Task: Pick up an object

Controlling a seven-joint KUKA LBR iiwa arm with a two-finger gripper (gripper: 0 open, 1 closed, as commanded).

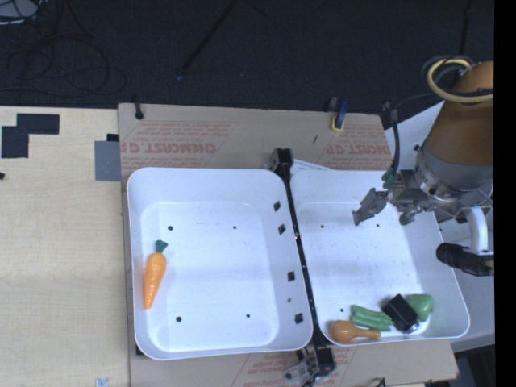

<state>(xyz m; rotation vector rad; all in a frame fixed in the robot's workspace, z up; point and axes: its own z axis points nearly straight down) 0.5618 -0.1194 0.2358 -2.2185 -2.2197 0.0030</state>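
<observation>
My pincer (372, 206) hangs over the far part of the right bin (322, 297), its dark fingers pointing left from the grey wrist. Nothing lies between the fingers; whether they stand apart or closed I cannot tell at this angle.

The nearest things to take lie in a cluster at the near right corner of this same bin, toward the viewer and a little right of my pincer, well apart from it. The cluster holds a green vegetable (371, 318) with its long axis running left to right, a tan pear-shaped piece (351, 331) just nearer and touching or almost touching it, a black block (401, 312) tilted across the green one's right end, and a paler green piece (420, 303) behind the block. They crowd one another against the bin's near wall, so I judge a clean grip to be awkward.

An orange carrot (153, 275) with a green top lies alone at the left side of the left bin (201, 180), long axis near to far, across the divider (294, 248) from me.
</observation>
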